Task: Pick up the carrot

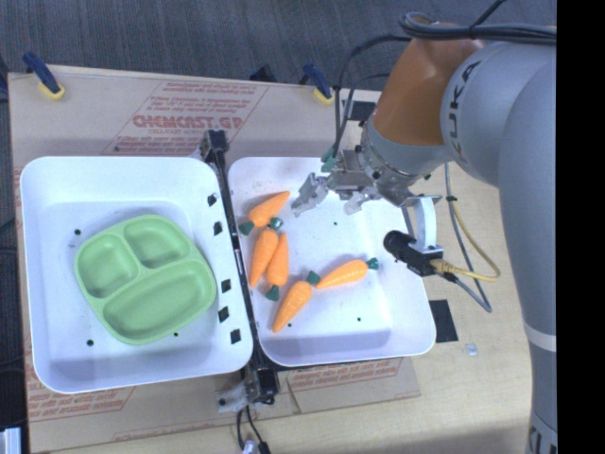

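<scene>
Left bin carries a green divided plate, nothing to do there. Right bin holds five carrots: one up top, two side by side, one low, and one lying clear to the right. The gripper hovers above them, fingers apart, nothing between. That lone right carrot looks the best bet (room for both fingers); straddle it across its width. Cardboard under the bins, blue clamps on its far edge.
</scene>
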`<state>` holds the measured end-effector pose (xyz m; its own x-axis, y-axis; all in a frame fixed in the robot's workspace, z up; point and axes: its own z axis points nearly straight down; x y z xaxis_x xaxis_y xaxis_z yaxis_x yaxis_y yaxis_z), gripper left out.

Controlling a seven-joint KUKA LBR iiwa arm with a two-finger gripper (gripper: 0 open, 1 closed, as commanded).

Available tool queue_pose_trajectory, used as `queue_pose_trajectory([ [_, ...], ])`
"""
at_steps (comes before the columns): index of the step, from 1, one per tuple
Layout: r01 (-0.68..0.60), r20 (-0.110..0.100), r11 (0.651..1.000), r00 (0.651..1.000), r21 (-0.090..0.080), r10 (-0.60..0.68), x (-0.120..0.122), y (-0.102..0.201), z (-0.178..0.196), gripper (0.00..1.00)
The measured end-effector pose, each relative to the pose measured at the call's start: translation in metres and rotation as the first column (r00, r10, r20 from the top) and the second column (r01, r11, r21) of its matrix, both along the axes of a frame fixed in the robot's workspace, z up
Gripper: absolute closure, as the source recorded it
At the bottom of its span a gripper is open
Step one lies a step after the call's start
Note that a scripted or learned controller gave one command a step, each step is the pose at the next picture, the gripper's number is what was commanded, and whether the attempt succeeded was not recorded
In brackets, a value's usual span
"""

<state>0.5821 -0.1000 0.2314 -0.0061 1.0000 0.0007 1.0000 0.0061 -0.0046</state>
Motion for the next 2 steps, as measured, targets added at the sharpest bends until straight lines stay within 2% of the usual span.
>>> queue_pose_trajectory([
  [1,-0.002,-0.007,1.000,1.000,0.000,0.002,0.058,-0.002,-0.144,0.00],
  [2,-0.006,-0.003,1.000,1.000,-0.001,0.006,0.060,-0.002,-0.129,1.00],
])
